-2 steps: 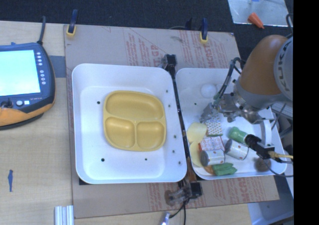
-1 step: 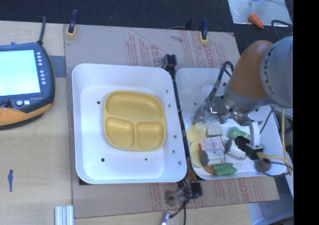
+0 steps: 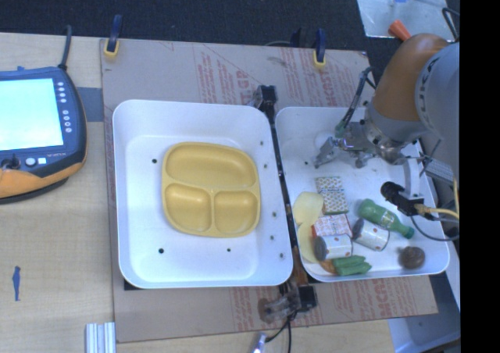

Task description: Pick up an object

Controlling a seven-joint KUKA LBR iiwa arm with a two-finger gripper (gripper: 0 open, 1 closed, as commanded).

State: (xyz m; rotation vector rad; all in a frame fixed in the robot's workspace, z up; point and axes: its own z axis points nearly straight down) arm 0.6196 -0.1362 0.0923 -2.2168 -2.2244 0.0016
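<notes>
My gripper (image 3: 340, 156) hangs over the far part of the right bin (image 3: 301, 121), open, with nothing between its fingers. Nearer the camera in that bin lie several small objects: a patterned box (image 3: 332, 194), a pale yellow piece (image 3: 308, 207), a red-and-white carton (image 3: 333, 226), a white can (image 3: 337, 247), a green bottle (image 3: 384, 217), a silver can (image 3: 372, 236), a green pickle-like piece (image 3: 351, 266) and a brown ball (image 3: 412, 257). The patterned box lies closest to the gripper, a little below it in the view.
The left bin (image 3: 129, 187) holds a yellow divided plate (image 3: 211, 187). A tablet-like pendant (image 3: 35, 129) rests on the bench at far left. Black cables (image 3: 402, 199) trail from the arm over the right bin's right side. Clamps (image 3: 319, 43) hold the cardboard at the back edge.
</notes>
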